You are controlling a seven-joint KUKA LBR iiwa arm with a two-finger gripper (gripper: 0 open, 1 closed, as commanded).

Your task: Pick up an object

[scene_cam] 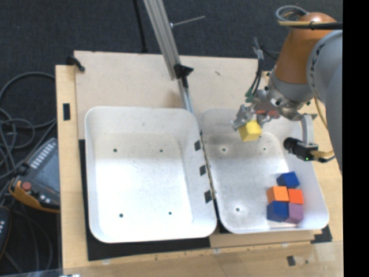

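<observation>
Pincer (248, 123) clamped on yellow cube (250, 131), raised over right bin (230, 154)

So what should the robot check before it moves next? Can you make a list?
1. Yellow block at the gripper: ok, it sits right at the tip, above the right bin.
2. Firm hold on it: cannot tell.
3. Other blocks out of the way: ok, the blue block and its neighbours huddle in the bin's near right corner.
4. Left bin floor free for a drop: ok.
5. Metal pole away from the arm: ok.
</observation>
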